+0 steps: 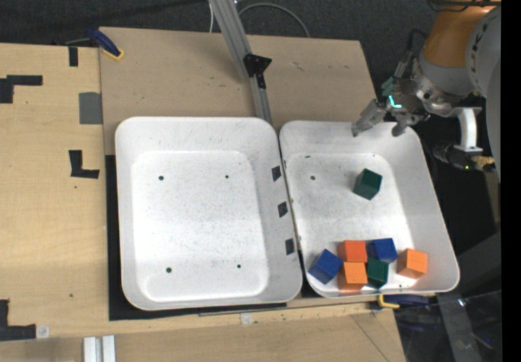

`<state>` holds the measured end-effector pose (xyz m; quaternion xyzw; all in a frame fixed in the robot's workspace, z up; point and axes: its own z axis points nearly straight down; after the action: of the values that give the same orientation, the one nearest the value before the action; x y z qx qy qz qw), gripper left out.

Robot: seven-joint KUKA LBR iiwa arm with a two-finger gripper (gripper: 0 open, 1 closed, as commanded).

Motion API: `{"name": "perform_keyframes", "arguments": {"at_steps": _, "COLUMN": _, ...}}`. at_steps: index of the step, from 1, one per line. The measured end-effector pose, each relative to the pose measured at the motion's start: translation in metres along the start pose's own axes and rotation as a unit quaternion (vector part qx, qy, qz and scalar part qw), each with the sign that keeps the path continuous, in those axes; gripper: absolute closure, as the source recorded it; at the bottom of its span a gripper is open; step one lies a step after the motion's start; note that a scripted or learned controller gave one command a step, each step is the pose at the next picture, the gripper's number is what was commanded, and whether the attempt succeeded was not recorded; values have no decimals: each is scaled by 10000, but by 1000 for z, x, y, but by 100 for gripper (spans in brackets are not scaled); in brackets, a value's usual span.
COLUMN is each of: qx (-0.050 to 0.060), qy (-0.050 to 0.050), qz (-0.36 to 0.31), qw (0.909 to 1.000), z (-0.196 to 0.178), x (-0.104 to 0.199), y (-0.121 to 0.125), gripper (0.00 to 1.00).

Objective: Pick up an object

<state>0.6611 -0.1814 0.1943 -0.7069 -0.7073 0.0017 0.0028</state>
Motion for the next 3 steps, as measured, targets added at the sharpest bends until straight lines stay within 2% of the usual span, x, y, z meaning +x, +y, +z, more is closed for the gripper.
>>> {"name": "perform_keyframes", "arguments": {"at_steps": 1, "qx": -21, "qy": -14, "qz": -7, "qw": 10000, "z": -3, "x": 0, "y": 1, "gripper": 0}}
{"name": "perform_keyframes", "arguments": {"at_steps": 3, "qx": -7, "qy": -11, "qz": -9, "qw": 10000, "z": 106, "x": -3, "y": 6, "gripper": 0}}
